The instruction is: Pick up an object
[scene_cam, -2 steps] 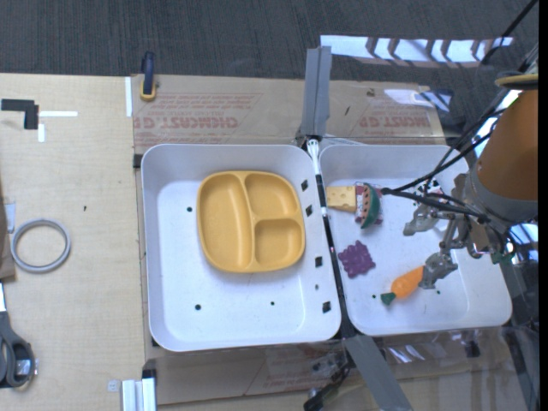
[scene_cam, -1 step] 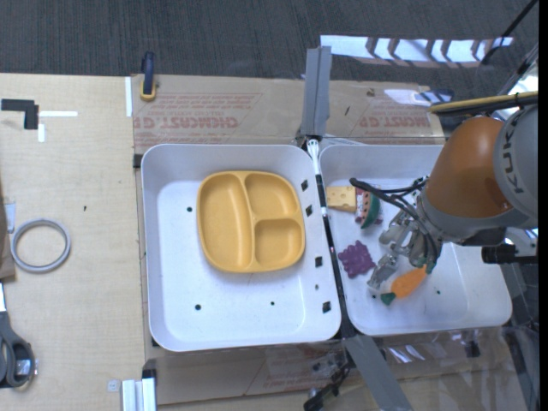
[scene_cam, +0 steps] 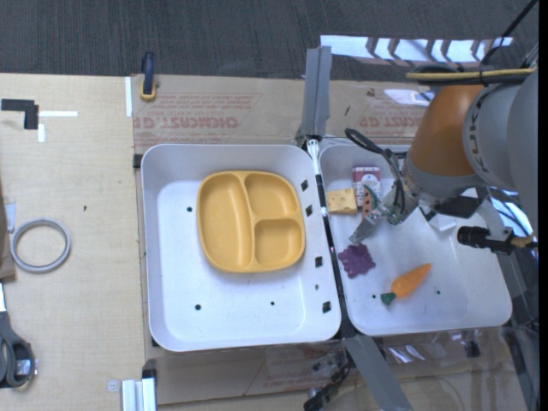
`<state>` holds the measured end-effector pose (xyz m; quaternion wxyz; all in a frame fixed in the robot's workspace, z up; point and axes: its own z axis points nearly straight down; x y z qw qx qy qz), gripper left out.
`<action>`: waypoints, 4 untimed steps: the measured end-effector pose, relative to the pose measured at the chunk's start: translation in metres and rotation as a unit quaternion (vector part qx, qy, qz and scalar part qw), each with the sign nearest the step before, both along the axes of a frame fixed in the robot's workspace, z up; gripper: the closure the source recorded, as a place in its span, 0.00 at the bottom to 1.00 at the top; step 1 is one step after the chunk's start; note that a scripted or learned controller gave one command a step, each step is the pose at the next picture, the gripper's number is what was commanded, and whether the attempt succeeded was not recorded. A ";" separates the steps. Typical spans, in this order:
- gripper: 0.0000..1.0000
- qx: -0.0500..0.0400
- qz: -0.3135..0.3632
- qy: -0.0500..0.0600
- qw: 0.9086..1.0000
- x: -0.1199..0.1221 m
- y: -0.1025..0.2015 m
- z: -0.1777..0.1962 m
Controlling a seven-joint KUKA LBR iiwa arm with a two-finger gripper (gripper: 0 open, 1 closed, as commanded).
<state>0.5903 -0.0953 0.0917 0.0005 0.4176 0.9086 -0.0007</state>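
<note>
The right bin (scene_cam: 462,311) holds several small objects. A yellow cheese-like block (scene_cam: 342,200) lies near its left wall, with a red and white packet (scene_cam: 366,178) just behind it. A purple toy (scene_cam: 356,260) rests lower down, and an orange carrot (scene_cam: 408,281) lies towards the middle. My gripper (scene_cam: 366,226) reaches in from the right, low over the bin's left part. Its tip hangs between the cheese block and the purple toy, just above the toy. Nothing can be seen held in it.
The left bin (scene_cam: 171,306) holds a yellow divided plate (scene_cam: 251,221). A grey divider post (scene_cam: 315,92) stands behind the two bins. On the bench at left lie a grey ring (scene_cam: 38,245) and scissors (scene_cam: 15,358). The arm's orange band (scene_cam: 445,131) looms over the right bin's back.
</note>
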 end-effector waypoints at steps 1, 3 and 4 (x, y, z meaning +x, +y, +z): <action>0.00 0.000 -0.215 0.000 0.977 0.036 -0.005 0.000; 1.00 0.000 -0.188 -0.001 0.982 0.046 0.024 0.100; 0.00 0.000 -0.188 0.000 0.982 0.045 0.024 0.100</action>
